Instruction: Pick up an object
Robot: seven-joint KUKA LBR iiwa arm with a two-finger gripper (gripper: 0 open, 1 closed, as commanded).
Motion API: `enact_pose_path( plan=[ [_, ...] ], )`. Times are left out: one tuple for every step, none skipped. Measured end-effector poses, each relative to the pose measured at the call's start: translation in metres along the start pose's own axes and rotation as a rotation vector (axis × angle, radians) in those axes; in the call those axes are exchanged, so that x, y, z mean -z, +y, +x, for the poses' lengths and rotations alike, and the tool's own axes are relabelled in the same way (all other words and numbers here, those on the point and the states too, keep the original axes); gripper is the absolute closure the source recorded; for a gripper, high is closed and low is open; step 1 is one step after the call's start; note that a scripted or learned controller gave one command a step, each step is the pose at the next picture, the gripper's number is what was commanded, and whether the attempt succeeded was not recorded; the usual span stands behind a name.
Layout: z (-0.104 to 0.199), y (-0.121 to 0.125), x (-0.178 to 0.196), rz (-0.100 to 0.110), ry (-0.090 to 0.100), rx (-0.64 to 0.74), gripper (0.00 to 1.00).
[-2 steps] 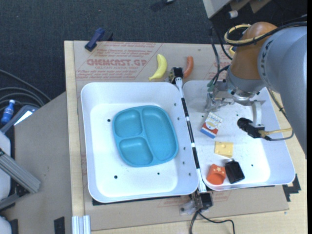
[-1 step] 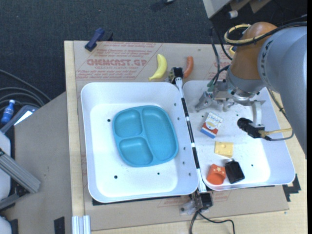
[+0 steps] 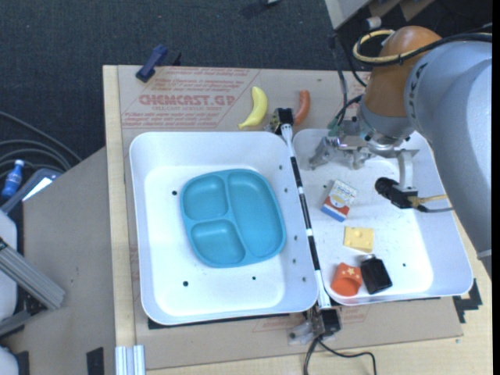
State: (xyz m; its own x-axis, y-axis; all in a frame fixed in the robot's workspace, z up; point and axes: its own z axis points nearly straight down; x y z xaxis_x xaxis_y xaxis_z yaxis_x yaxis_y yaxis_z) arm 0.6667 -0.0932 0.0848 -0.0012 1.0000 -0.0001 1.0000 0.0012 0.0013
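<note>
Gripper (image 3: 337, 159) low over the upper part of the right bin (image 3: 426, 248), at centre-right of the frame, spread wide, holding nothing, bare white floor showing in the gap.

Nearest candidate for the pick: small carton (image 3: 338, 200), white with blue and red print, lying flat just below the gripper in the frame and apart from it, set at a slant to the bin's walls. Clear floor on every side, so room to come down around it.

Judged light and fairly stiff, with thin card walls likely to dent under a hard squeeze. Smooth printed faces, so possibly a little slippery. Best taken across the shorter width, at the middle of the long sides, after turning the wrist to match the slant; closing on the corners would risk spinning it away.

Further down the same bin: flat yellow slab (image 3: 358, 238), thin and hard to get under. At the bin's lower edge, orange lump (image 3: 346, 280) touching a black block (image 3: 376, 275), too crowded for a clean approach.

Elsewhere: blue divided plate (image 3: 232, 217) in the left bin (image 3: 156, 233), and a banana (image 3: 254, 108) on the board above both bins, outside them.
</note>
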Motion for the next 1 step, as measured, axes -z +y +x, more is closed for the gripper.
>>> enact_pose_path(
  plan=[
    [0.0005, 0.0008, 0.0105, -0.002, 0.0, 0.001, 1.0]
  ],
)
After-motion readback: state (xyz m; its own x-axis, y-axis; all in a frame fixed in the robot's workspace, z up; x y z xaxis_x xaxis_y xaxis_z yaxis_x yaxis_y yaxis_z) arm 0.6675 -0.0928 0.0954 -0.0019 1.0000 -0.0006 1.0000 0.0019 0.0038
